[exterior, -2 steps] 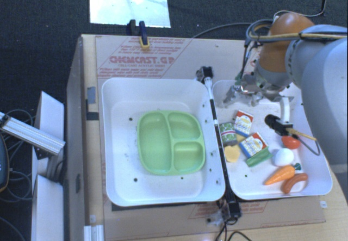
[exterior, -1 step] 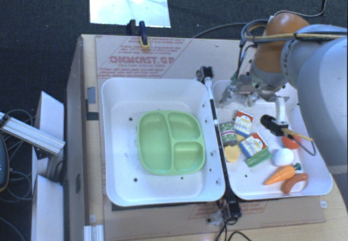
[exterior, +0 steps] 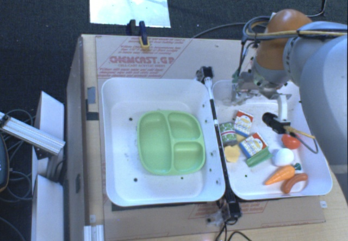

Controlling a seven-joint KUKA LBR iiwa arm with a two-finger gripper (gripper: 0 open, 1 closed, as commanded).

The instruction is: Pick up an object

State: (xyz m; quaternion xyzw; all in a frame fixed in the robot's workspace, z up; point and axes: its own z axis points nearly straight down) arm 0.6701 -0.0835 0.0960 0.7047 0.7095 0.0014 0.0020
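Dark carpet lies round the surface [exterior: 136, 55], which carries two shallow white bins side by side. Nearest the camera in the right bin [exterior: 255, 192] lie a sausage [exterior: 294, 182] and a carrot [exterior: 279, 174], touching or nearly so, with a white egg [exterior: 283, 156] just beyond them. Left of the egg, a green block [exterior: 258, 158] rests against a blue carton [exterior: 252, 143], with a yellow piece [exterior: 232, 153] beside them near the divider. A red item [exterior: 290, 141], perhaps a tomato, sits toward the right wall. Farther in come a green carton [exterior: 228, 132] and an orange-and-white carton [exterior: 243, 122]. The left bin [exterior: 109, 105] holds only a green divided plate [exterior: 171, 142].

At the far left corner of the right bin hangs the end effector [exterior: 241, 93]. Nothing lies under it, and I cannot tell whether it is released or clenched, as the wrist hides that part.

Every candidate object lies nearer the camera than the end effector. The orange-and-white carton is closest and stands a little apart from its neighbours, so it looks the best choice. To grasp it well, the arm should move toward the camera until it is above the carton. It should then turn to close across the short sides, come straight down and keep clear of the green carton beside it. The clustered block and blue carton look a riskier pick.
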